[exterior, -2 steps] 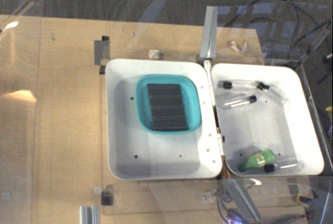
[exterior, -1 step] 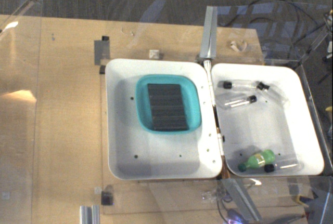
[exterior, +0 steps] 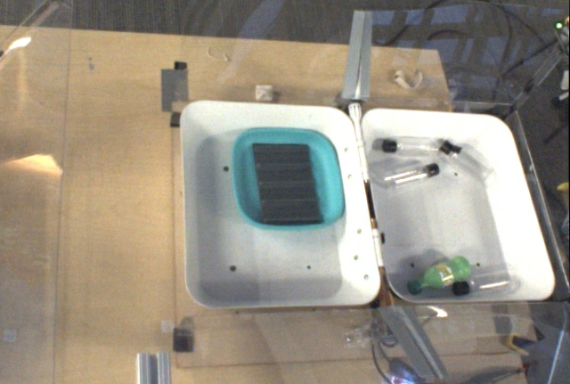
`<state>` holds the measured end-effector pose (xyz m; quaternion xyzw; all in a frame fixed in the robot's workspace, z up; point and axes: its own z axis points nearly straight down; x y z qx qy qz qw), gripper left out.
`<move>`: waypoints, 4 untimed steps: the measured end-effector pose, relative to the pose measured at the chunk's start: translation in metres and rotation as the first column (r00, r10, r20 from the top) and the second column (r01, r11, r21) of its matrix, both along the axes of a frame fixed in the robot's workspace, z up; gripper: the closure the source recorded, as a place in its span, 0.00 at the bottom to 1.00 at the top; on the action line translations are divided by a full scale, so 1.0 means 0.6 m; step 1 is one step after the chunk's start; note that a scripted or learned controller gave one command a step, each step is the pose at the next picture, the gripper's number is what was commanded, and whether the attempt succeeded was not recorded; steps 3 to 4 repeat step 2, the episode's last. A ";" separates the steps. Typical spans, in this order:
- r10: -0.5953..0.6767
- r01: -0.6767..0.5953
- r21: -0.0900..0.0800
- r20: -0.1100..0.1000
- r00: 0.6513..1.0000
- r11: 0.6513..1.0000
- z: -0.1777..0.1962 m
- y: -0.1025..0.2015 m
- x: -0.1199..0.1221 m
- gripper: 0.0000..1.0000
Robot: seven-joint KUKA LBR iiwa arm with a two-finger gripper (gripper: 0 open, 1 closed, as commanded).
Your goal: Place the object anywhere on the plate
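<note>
A teal square plate [exterior: 331, 186] lies in the left white bin [exterior: 205, 222], toward its back. A dark ribbed rectangular block [exterior: 286, 184] rests flat on the middle of the plate. In the right white bin [exterior: 525, 195] lie clear tubes with black caps: one at the back [exterior: 414, 144], one slanted below it [exterior: 411, 175], and one near the front edge [exterior: 481, 287]. A small green bottle [exterior: 439, 275] lies on its side at the front of the right bin.
A grey metal post [exterior: 358, 66] stands behind the seam between the bins. Small black brackets [exterior: 175, 86] sit on the wooden bench at the left bin's back corner. Cables [exterior: 499, 26] run at the back right.
</note>
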<state>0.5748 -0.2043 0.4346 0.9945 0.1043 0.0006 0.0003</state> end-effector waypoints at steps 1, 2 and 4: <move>-0.001 0.001 0.001 -0.002 1.000 1.000 -0.002 0.001 0.110 0.00; -0.001 0.001 0.001 -0.002 1.000 1.000 -0.001 0.001 0.110 0.00; -0.001 0.001 0.001 -0.002 1.000 1.000 -0.001 0.001 0.110 0.00</move>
